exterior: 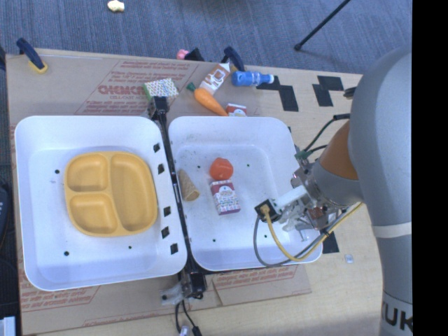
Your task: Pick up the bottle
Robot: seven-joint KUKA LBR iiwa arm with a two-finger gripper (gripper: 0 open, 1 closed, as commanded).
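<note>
A small bottle (225, 197) with a red and white label lies flat in the middle of the right bin (276, 135). A red round item (221, 167) sits just behind its top end, touching or nearly touching it. My gripper (299, 219) hangs low over the right side of the same bin, near the rim and well to the right of the bottle. Nothing shows in its grasp. A yellow cable loops below it.
A tan cone (187, 185) lies by the right bin's left wall. The left bin (35, 257) holds a yellow divided plate (110, 192). Behind the bins lie a carrot (208, 101), a blue bottle (250, 79), an orange-and-white bottle (214, 78) and small boxes.
</note>
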